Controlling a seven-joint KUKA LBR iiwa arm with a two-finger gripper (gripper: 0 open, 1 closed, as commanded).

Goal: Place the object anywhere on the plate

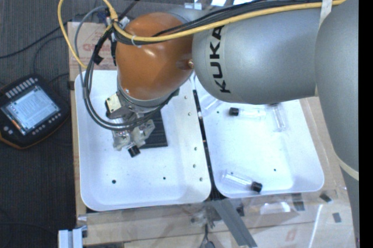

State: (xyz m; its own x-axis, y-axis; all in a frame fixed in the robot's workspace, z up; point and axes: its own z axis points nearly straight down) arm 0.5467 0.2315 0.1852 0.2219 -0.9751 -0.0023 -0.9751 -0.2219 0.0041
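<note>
Bright even overhead light; glare on white bins [175, 182]; soft shadows; slight overall blur.

Dark flat plate [155, 133], square-ish, ribbed surface, lies flat on floor of left bin [175, 182], toward its middle, partly hidden under arm. Clear tube with black cap [243, 182] lies on its side in right bin, well apart from plate, cap end pointing away from plate.
</note>
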